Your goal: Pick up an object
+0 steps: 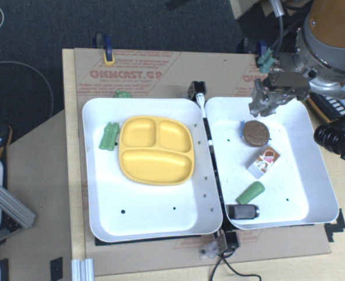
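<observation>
Nearest the camera, a small black block (242,211) is seen at the front edge of the right bin (313,157), just in front of a green pickle-shaped piece (250,192) that lies tilted on the bin floor. A little farther back from the black block, a small red and white carton (263,162) is found lying at a slant, near the middle of the right bin. Beyond the carton, a round brown patty (256,133) rests flat on the bin floor, apart from the carton. In the left bin (96,174), across the dividing rim from the patty, a yellow plate (157,150) with three compartments is placed near the centre, and a green bean-like piece (109,136) lies just beside the plate's left edge, on the side away from the patty. Farthest back, the gripper (262,105) is seen just behind the patty, over the rear part of the right bin, hanging from the grey arm (327,34) that enters from the right. Nothing is seen between the gripper's tips, and how far apart they stand cannot be told from this angle. No contact between the gripper and the patty can be made out. A small green scrap (123,95) lies on the brown board (131,69) behind the left bin, well away from the patty.
</observation>
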`<state>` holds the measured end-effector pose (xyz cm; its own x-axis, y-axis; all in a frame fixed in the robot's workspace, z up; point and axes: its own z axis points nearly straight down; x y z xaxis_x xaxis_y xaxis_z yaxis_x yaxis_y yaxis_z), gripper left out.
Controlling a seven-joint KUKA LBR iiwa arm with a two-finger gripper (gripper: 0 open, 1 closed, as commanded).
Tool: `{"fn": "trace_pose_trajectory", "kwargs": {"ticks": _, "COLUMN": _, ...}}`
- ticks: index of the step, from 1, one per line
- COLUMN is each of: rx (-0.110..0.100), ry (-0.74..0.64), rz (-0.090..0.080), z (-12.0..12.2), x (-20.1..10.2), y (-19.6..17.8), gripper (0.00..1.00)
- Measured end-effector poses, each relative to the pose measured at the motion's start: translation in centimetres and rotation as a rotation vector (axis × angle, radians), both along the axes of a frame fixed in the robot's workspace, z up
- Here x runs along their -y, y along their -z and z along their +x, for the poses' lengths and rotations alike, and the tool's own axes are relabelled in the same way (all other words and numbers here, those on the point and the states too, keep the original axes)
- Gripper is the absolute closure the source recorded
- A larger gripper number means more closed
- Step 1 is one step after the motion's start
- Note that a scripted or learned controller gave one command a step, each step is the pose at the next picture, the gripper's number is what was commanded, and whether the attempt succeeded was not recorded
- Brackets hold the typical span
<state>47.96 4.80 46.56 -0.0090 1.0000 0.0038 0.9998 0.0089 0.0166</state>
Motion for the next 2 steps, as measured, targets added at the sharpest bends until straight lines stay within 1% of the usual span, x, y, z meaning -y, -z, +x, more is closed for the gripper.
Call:
{"fn": "trace_pose_trajectory", "kwargs": {"ticks": 1, "rx": -0.030, "ry": 0.010, "rz": -0.006, "z": -0.2, "x": -0.9, "y": 13.2, "gripper": 1.00}}
{"fn": "trace_pose_trajectory", "kwargs": {"ticks": 2, "rx": -0.010, "ry": 0.004, "rz": -0.002, "z": 0.0, "x": -6.3, "y": 5.2, "gripper": 1.00}}
